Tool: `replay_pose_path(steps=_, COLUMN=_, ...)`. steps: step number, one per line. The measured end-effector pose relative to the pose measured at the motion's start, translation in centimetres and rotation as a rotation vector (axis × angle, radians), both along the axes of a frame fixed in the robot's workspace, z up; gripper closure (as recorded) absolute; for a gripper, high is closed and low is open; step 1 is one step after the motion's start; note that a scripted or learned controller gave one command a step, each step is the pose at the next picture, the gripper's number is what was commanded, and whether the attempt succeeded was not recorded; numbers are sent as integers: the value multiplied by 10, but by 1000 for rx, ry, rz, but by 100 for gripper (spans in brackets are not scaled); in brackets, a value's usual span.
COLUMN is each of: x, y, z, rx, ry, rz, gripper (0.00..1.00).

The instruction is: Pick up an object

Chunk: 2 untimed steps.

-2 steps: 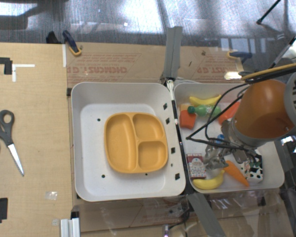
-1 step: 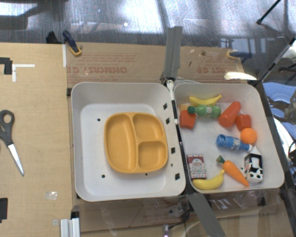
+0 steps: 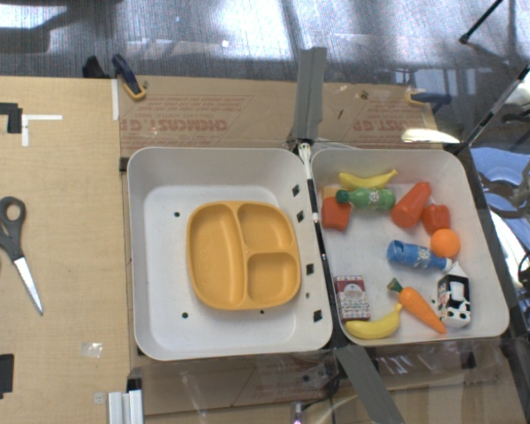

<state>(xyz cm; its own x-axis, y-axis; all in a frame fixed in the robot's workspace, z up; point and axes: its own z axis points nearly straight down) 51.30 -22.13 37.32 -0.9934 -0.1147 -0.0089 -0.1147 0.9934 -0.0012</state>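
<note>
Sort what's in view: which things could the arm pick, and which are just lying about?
Pickable, right bin: two bananas, green bottle, blue bottle, carrot, orange, red pieces, card box, cow carton.

Lying about: scissors, clamp, yellow tray in left bin.

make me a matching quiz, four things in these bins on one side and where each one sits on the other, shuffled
Things:
1. yellow divided plate
2. carrot
3. green bottle
4. blue bottle

Places:
A. right bin, far end, just below a banana
B. left bin, middle
C. right bin, near end, beside the cow-patterned carton
D. right bin, middle, just below the orange ball

Pairs: 1-B, 2-C, 3-A, 4-D
</note>
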Motion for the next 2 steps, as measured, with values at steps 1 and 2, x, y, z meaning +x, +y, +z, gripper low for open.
replay_pose_path(steps=1, x=74, y=0, z=32, rx=1, ry=5, rz=-46, gripper=100)
replay_pose_path(steps=2, x=148, y=1, z=60, rx=1, ry=4, rz=-83, gripper=100)
